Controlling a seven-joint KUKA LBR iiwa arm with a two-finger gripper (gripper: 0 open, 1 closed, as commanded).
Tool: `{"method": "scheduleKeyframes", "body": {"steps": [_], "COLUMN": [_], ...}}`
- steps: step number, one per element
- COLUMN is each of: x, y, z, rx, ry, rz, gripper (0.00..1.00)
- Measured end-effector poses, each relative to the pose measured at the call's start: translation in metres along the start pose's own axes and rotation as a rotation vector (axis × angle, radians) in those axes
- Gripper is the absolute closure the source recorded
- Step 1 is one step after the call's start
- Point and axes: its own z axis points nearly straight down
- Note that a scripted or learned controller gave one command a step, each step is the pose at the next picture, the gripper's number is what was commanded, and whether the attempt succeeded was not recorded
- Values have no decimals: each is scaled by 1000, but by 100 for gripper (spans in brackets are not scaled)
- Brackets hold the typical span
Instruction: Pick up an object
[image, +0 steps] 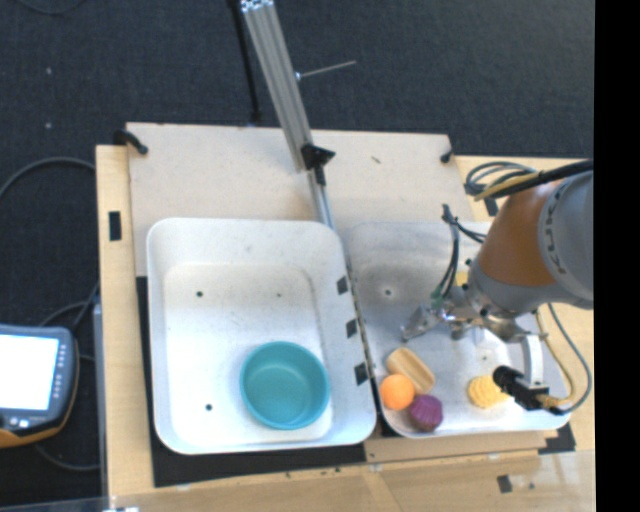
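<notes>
Along the near rim of the right shallow white bin (390, 262), at about six o'clock, a small purple rounded lump (426, 411) touches a small orange ball (398, 391) that sits at its ten o'clock. A pale yellow ridged piece (486, 392) lies apart from both, toward the bin's four o'clock corner. Just beyond the orange ball, at its one o'clock, a tan oblong block (411, 368) lies tilted and touches the ball. Across the divide, a teal round plastic bowl (285, 384) stands upright at five o'clock in the left shallow white bin (170, 330). Farther in, the metal two-finger gripper (425, 322) hangs over the middle of the right bin, at twelve o'clock from the tan block and apart from it, with nothing visibly held; whether it is spread or pressed together I cannot tell. The grey arm with its orange band (520, 245) comes in from three o'clock. Beyond the bins a slanted aluminium rail (285, 90) rises from the pale bench (220, 170) at twelve o'clock.
</notes>
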Motion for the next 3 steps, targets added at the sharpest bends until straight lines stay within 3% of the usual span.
{"method": "scheduleKeyframes", "body": {"steps": [1, 3], "x": [-1, -4], "y": [1, 17], "z": [-12, -135], "rx": [-5, -10], "ry": [1, -1], "rz": [4, -4], "gripper": [100, 100]}}
